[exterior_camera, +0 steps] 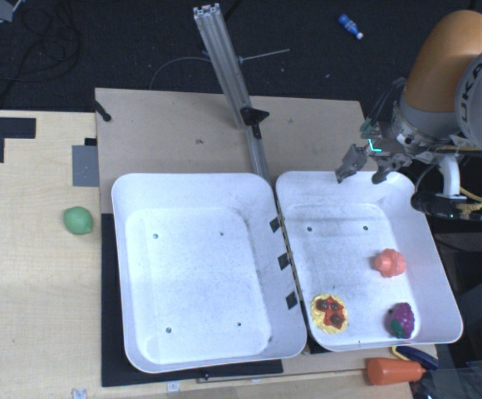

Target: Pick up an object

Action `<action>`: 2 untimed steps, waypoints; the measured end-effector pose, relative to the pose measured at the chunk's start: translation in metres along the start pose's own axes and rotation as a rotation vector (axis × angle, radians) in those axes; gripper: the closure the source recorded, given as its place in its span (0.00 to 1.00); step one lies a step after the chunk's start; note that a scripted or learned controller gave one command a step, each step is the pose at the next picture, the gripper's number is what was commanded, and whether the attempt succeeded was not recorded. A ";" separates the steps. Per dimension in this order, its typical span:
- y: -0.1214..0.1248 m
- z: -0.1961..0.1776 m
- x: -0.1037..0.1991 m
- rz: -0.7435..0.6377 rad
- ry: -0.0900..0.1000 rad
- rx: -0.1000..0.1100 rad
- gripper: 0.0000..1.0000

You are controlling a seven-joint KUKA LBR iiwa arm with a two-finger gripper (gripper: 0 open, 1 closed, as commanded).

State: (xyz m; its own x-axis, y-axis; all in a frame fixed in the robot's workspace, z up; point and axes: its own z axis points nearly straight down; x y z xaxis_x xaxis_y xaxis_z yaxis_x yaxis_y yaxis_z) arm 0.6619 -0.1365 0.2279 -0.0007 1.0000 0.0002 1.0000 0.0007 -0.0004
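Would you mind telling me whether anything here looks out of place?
Yes: a green ball lies on the bench left of the left bin, and an orange object sits outside the right bin, by its near corner.

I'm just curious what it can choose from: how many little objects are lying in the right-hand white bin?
3: a pink lump by the right wall, a purple bunch in the near right corner, and a yellow and red piece near the front left.

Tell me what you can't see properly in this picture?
- Orange thing below the right bin: cut off by the bottom edge in the camera view.
- Purple toy: too small to identify.
- Gripper: too small and dark to read.
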 end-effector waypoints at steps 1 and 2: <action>0.000 0.000 0.000 0.000 0.000 0.000 0.00; 0.003 0.061 0.006 -0.001 0.001 0.005 0.00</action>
